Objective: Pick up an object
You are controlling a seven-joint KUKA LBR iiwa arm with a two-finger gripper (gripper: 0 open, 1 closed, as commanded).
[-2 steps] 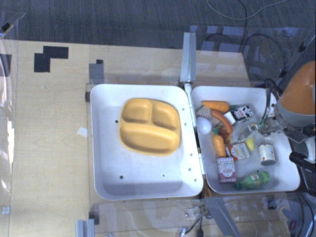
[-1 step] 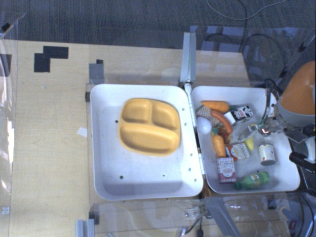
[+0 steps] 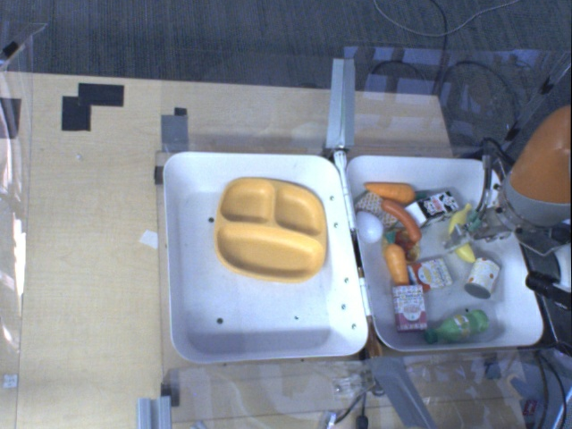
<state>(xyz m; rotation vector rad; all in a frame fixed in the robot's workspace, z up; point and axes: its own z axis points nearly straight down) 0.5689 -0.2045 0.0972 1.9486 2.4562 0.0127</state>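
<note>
a pale wooden counter (image 3: 89, 239) carries two shallow white bins side by side. the robot arm (image 3: 545, 172), grey with an orange band, reaches in from the right edge, and its jaws (image 3: 478, 226) sit low over the right part of the right bin (image 3: 527, 324); whether they are released or clenched cannot be told.

just beside the jaws lies a small yellow piece (image 3: 464, 253), and a white cup (image 3: 483, 277) lies on its side just below it. further left in this bin are an orange carrot (image 3: 390, 191), a sausage (image 3: 404, 219), a white egg (image 3: 369, 228), a second orange piece (image 3: 396, 262), a small black and white carton (image 3: 438, 204), a red box (image 3: 409, 307) and a green bottle (image 3: 458, 326) lying near the front wall.

the left bin (image 3: 192, 329) holds a yellow divided plate (image 3: 271, 228) with three compartments, upside unclear.
</note>
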